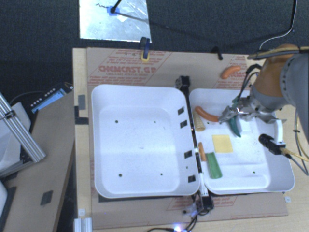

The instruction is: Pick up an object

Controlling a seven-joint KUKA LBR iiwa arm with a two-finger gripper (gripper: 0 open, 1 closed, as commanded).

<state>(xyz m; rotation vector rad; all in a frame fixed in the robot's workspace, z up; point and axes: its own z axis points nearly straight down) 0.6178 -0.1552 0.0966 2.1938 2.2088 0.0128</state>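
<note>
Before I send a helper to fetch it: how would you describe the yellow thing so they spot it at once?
Look in the right bin, the one the arm reaches into. Near its middle lies the yellow square, flat on the floor. It is the only flat, pale yellow piece; the green stick just below it is long and narrow.

Teal object [235, 126] between tool [232, 120] fingers

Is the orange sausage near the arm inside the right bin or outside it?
Outside: the orange sausage lies on the board beyond the right bin.

Yellow square [222, 143], green stick [214, 165], orange sausage [206, 113], teal piece [235, 126], white bins [140, 93].
</note>
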